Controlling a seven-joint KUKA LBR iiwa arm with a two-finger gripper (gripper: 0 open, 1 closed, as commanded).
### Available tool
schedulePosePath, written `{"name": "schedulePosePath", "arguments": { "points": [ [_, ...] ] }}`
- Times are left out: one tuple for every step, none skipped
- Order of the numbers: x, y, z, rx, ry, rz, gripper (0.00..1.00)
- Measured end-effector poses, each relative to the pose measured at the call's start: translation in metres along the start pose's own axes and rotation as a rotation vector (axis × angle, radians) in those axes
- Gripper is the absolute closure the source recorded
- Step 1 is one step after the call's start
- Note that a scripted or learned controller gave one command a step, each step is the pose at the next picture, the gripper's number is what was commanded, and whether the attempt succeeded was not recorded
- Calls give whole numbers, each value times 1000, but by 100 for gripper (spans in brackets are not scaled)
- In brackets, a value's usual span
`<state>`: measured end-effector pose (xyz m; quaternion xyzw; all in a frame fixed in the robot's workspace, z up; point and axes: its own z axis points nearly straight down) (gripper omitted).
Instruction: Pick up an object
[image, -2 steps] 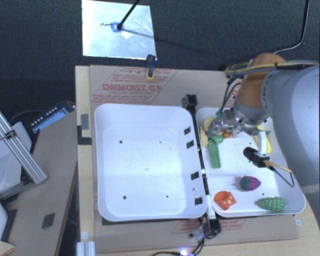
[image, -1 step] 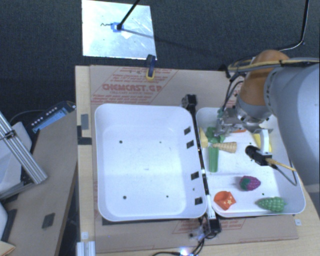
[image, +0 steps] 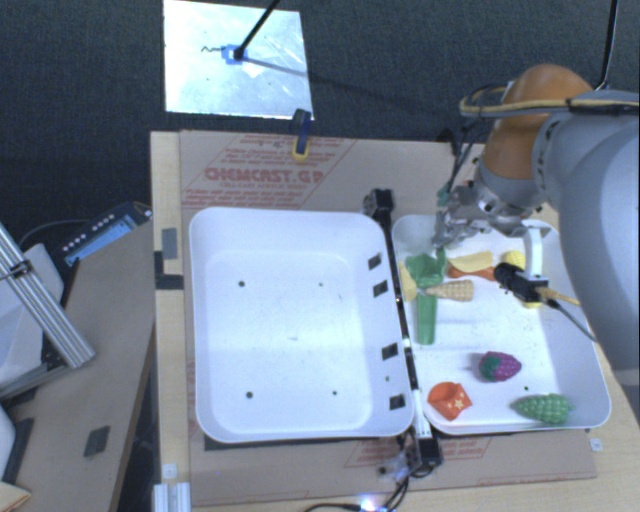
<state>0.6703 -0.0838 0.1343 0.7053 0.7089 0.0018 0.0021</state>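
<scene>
Single arm setup here. The gripper (image: 447, 235) is seen low over the far left corner of the right bin (image: 585, 372), reached in from the right side. Whether it's spread apart or pressed together can't be told from this angle, since it's blurred into the wrist hardware, and nothing can be seen clamped in it.

All the pickable stuff is found in the right bin. A green piece (image: 427, 315) is laid along the bin's left wall, its leafy top just below the gripper, close enough that contact can't be ruled in or out. A small yellow bit (image: 409, 277) is tucked against that top on the left. A tan waffle cone (image: 452, 291) is laid just to its right, touching or nearly so. An orange piece (image: 470, 264) is placed a little beyond the cone.

Well apart from that cluster, toward the near edge, a purple and green lump (image: 499, 366) is parked mid-bin, a red-orange piece (image: 449, 400) is sat near the front left corner, and a bumpy green piece (image: 541, 407) is placed at the front right.

The left bin (image: 290, 330) is set right beside it, rims touching.
</scene>
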Motion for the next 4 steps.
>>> {"name": "schedulePosePath", "arguments": {
  "points": [
    [1, 0, -33, 0, 0, 0, 100],
    [35, 0, -52, 1, 1, -3, 100],
    [67, -1, -50, 3, 1, -3, 100],
    [93, -1, -50, 3, 1, -1, 100]
  ]
}}
